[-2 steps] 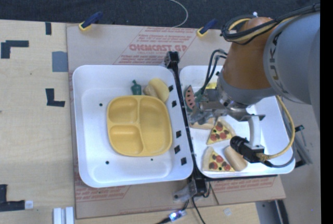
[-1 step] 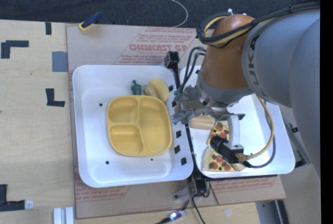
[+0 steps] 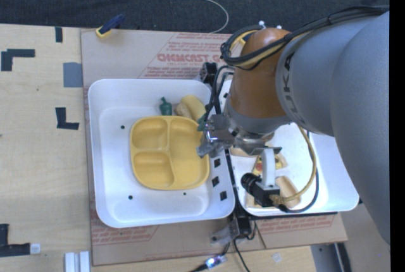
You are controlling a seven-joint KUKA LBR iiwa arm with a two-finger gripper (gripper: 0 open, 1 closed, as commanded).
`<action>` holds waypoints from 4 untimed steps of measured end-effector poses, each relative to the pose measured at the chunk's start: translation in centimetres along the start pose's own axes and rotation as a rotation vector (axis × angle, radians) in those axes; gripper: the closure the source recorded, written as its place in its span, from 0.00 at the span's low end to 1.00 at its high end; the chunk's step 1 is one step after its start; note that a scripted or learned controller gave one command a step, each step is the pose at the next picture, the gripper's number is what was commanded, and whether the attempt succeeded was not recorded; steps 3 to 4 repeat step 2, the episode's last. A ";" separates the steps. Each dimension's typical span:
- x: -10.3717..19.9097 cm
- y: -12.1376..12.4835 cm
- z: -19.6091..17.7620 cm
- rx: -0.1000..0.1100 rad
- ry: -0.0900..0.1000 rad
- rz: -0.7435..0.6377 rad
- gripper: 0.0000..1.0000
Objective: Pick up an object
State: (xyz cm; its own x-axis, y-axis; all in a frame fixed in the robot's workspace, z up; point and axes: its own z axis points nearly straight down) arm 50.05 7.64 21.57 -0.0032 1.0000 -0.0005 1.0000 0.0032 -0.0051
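Gripper sits low at the right rim of the yellow sectioned plastic plate in the left white shallow bin; its grip state cannot be read from above. Beyond the plate lie a small dark green piece and a pale yellow lump.

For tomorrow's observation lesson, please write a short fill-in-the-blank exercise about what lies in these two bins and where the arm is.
1. The yellow divided plate lies in the ____ bin of the view.
2. The plate has ____ compartments.
3. A small ____ object lies just behind the plate.
4. The band above the arm's wrist is ____.

Missing words: left; three; green; orange
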 end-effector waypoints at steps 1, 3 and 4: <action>1.4 0.4 -0.2 -0.002 0.000 0.000 1.00; 1.4 0.5 -1.2 -0.003 0.001 0.002 1.00; 1.4 0.5 -1.2 -0.003 0.001 0.002 1.00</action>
